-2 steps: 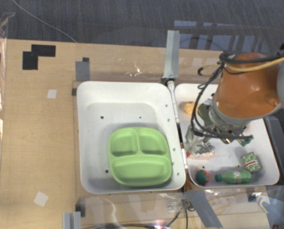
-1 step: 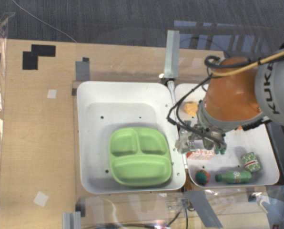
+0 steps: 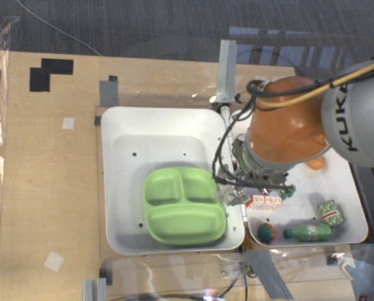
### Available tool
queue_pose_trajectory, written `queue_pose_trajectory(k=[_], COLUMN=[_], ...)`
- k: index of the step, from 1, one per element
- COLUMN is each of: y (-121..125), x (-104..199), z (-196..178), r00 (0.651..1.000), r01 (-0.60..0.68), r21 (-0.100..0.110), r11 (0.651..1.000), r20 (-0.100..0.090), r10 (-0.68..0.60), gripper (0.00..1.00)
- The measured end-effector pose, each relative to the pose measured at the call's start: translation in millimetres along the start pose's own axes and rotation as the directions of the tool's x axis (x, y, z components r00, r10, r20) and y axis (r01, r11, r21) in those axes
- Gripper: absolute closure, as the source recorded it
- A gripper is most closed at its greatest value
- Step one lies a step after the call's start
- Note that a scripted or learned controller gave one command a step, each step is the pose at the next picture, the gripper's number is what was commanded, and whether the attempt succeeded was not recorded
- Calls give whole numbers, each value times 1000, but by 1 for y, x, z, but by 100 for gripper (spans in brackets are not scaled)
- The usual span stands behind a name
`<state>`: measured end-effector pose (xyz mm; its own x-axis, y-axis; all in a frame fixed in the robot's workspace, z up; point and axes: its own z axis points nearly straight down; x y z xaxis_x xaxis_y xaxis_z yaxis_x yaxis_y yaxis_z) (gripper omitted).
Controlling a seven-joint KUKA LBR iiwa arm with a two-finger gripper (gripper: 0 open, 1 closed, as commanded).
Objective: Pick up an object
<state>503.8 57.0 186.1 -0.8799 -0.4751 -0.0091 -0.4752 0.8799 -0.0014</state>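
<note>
Camera view: two shallow white bins side by side on a pale wooden bench, seen from above at a slant.
Left bin (image 3: 121, 137): holds a light green plastic tray with three compartments (image 3: 184, 204), lying flat in the near half, towards the right wall.
Right bin (image 3: 356, 215): holds several small things along its near edge.
Green bottle (image 3: 307, 232): small, plastic, lying on its side with a white-patterned label, near the bin's near wall.
Round fruit-like ball (image 3: 266, 232): red and green, just left of the bottle.
Small can (image 3: 330, 212): green and white with a red band, tilted, just beyond the bottle's right end.
Flat packet (image 3: 266, 202): white with red print, lying under the gripper's near edge; the print is too small to read.
Orange piece (image 3: 315, 163): partly hidden by the arm.
Arm: grey body enters from the right, orange band pointing down over the right bin's left half, black cables looped beside it.
Gripper (image 3: 255, 187): low over the wall shared by the bins; how far it is open, and whether it has anything, cannot be told.
Writing: black letters "KUK" on the grey arm housing.
</note>
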Motion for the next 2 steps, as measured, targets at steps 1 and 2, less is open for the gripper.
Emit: queue_pose_trajectory(k=[1, 2], y=[68, 155], x=[-59, -66], z=[14, -82], r00=[880, 955], r01=[-475, -296], r21=[-1, -5], r11=[880, 955], r20=[-3, 6], r10=[475, 296], gripper=[100, 100])
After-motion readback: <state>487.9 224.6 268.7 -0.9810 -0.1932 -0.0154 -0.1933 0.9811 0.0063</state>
